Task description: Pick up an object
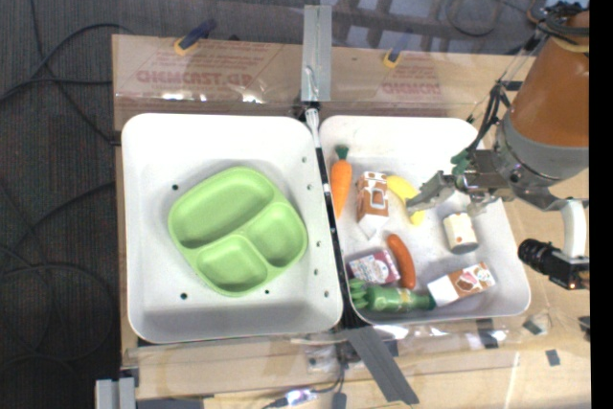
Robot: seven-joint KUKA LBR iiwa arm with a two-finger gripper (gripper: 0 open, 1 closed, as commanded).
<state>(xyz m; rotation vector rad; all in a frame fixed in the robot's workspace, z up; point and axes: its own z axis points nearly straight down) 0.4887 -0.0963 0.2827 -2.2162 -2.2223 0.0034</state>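
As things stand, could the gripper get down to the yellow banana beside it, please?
Probably yes. The gripper hangs in the right bin, close above the banana. Nothing lies on the banana; the brown carton beside it could crowd one side.

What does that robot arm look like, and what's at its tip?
The arm is a thick rounded body, orange above and grey below. Thin black cables loop beside it. At its tip, the gripper is a dark metal assembly with greenish parts, narrowing to slim grey fingers.
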